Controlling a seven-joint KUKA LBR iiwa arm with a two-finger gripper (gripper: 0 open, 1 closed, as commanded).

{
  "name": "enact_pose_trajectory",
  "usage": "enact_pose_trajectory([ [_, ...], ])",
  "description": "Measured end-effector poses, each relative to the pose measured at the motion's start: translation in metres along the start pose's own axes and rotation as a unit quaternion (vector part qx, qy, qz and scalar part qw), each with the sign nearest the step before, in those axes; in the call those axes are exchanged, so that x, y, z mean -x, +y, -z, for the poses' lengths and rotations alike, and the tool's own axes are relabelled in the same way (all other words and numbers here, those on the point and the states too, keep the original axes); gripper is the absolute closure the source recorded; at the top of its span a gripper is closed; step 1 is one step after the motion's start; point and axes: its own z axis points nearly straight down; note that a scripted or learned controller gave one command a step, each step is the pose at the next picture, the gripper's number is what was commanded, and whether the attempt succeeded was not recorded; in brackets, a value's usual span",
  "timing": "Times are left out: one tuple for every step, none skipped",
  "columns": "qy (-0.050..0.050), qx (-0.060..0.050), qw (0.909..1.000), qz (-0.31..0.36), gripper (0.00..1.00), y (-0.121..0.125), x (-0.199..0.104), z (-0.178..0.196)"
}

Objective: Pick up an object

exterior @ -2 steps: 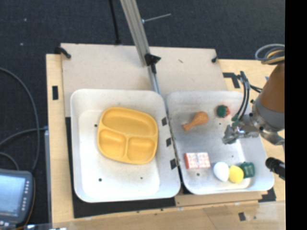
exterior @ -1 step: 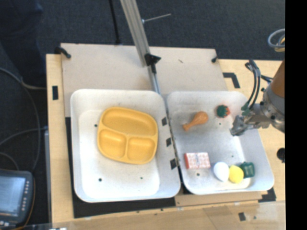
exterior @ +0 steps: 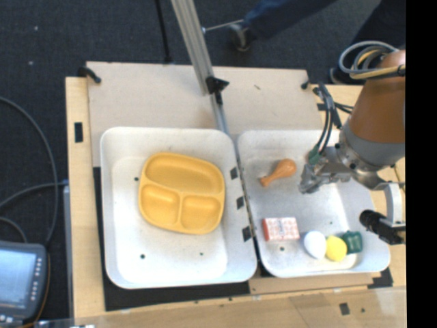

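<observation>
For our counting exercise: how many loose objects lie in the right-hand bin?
5: a tan drumstick near the middle, a red-and-white box at the front, then a white egg, yellow ball and green item front-right. The arm may hide others.

- Bench (exterior: 136, 94): tan board top, carries two white bins side by side.
- Aluminium extrusion post (exterior: 192, 36): rises slanted from bench's far edge, centre.
- Dark carpet floor (exterior: 41, 39) surrounds bench.
- Black cables (exterior: 31, 162) on floor, left of bench.
- Grey screen device (exterior: 20, 279) at floor's lower-left corner.
</observation>
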Motion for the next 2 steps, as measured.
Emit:
enact_pose_trajectory([
  [0.0, -0.001, 1.0, -0.001, 1.0, 0.014, -0.049, -0.011],
  [0.001, 0.0, 1.0, 0.001, 1.0, 0.015, -0.108, -0.007],
])
